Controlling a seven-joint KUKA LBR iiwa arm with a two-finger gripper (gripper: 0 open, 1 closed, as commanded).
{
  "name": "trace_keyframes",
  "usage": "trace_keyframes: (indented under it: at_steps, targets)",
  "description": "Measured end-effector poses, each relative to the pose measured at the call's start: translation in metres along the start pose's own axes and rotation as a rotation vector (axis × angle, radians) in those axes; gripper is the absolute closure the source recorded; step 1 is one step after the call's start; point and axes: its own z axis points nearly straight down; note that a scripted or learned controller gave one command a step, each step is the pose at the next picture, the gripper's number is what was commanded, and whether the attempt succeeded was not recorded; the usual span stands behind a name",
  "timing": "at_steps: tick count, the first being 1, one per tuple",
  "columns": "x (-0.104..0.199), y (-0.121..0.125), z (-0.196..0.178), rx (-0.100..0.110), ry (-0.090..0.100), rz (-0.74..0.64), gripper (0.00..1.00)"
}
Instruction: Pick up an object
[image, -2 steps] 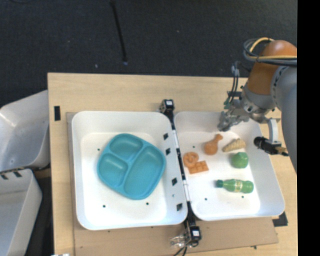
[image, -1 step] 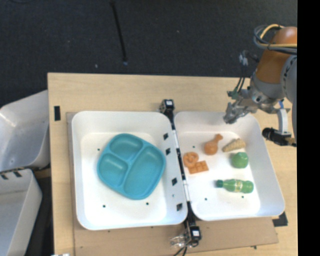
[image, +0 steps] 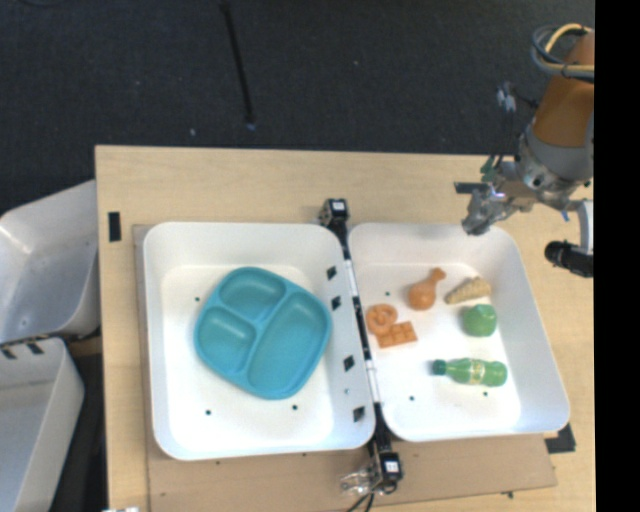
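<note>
Pincer (image: 481, 222) hovers upper right, over the right bin's (image: 540, 300) far rim.
Can't tell its opening; nothing held. Toys crowd together, so it might clip two.

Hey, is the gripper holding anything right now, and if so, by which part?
Nothing is held. The gripper hangs above the far rim of the right bin, apart from the toys lying in it, with nothing between its fingers.

Blue divided plate (image: 263, 332) in the left white bin (image: 160, 400)
</note>
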Motion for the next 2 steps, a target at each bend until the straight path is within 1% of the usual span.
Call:
trace_keyframes:
  at_steps: [1, 2]
  targets:
    - [-0.001, 0.001, -0.024, 0.002, 0.001, -0.002, 1.00]
    - [0.052, -0.020, -0.016, 0.007, 0.002, -0.004, 1.00]
